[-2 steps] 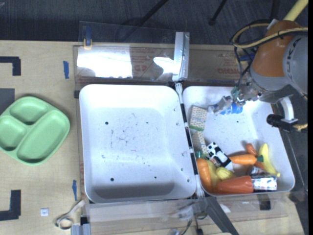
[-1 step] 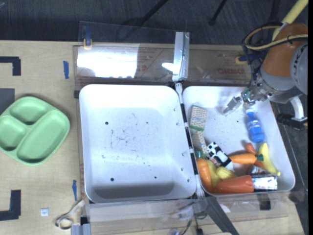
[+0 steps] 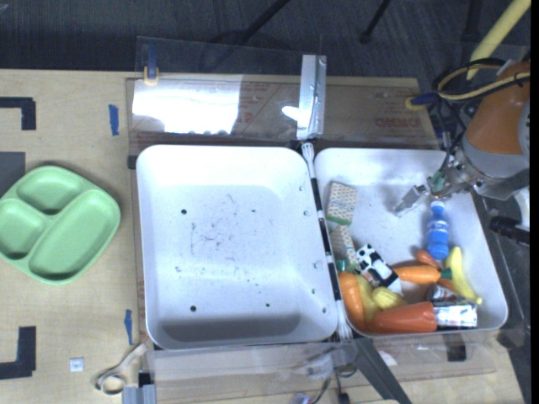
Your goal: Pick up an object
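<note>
My gripper (image 3: 424, 193) hangs over the upper right part of the right bin (image 3: 379, 168), its fingers open with nothing between them. Just below it lies a blue bottle (image 3: 437, 233). Further toward the front of that bin are a yellow banana (image 3: 461, 274), an orange carrot (image 3: 416, 273), a black and white toy cow (image 3: 374, 264), a larger orange-red carrot (image 3: 397, 316) and an orange vegetable (image 3: 353, 298). A checkered box (image 3: 341, 203) rests against the bin's left wall.
The left bin (image 3: 223, 225) sits beside the right one, split from it by a dark ridge. A green divided plate (image 3: 56, 223) lies on the bench at far left. A clear panel with a metal post (image 3: 312, 95) stands behind the bins.
</note>
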### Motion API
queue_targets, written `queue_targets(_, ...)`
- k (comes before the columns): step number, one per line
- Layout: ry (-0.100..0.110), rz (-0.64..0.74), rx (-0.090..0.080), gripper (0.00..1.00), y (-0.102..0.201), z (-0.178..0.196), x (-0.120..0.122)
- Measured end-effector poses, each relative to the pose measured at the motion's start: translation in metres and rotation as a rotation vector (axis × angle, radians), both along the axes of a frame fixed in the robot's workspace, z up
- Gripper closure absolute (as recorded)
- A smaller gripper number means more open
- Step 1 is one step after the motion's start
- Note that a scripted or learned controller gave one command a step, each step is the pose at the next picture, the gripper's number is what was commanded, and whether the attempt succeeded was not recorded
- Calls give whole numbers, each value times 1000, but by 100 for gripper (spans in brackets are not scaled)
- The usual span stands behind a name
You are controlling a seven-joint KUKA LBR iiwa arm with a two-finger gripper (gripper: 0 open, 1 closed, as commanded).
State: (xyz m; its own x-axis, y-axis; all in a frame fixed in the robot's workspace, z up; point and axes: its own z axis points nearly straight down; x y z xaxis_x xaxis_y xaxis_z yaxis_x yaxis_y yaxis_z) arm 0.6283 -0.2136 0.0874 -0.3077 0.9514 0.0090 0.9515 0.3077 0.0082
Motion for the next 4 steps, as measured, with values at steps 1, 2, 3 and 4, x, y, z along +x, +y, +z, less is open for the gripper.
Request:
queue_targets(1,-2,16,0,0,0,1,-56)
queue_targets(2,-2,16,0,0,0,1,-56)
queue_targets(3,-1,29,-11,0,25,-1,-62)
queue_targets(4,-4,204,-9,0,-3,0,-107)
